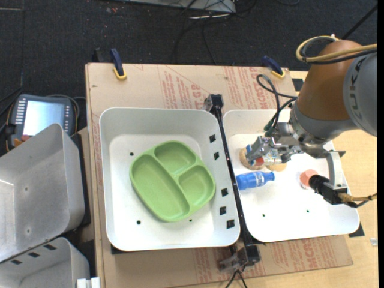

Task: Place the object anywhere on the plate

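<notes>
Hovering low over the right bin point(336, 225), the hand point(264, 152) is sitting just above a tan round object point(247, 156) near that bin's left wall; whether it is gripping anything I cannot tell. A blue bottle point(254, 179) is lying just nearer, and a small orange piece point(307, 177) is resting to the right. The green plate point(172, 180) is waiting bare in the left bin point(120, 131), so the task is looking barely begun: grasping, carrying across and setting down are all remaining.
</notes>
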Robot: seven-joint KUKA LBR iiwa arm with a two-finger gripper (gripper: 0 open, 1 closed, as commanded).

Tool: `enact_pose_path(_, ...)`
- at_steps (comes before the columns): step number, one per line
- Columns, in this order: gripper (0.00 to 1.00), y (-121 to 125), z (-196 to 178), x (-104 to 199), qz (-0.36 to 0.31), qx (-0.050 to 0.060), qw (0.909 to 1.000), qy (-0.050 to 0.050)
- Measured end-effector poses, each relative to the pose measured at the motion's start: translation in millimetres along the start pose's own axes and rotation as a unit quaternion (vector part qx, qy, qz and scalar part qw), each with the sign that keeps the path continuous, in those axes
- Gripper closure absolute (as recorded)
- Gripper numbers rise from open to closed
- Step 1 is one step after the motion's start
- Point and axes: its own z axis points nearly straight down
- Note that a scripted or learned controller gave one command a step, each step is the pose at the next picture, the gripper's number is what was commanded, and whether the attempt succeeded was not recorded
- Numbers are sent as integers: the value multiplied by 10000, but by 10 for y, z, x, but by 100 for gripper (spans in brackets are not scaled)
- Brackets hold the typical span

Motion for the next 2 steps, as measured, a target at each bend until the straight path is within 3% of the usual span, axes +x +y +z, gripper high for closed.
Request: enact_pose_path(2, 100, 197, -43, 1082, -4, 0, 10000, 4)
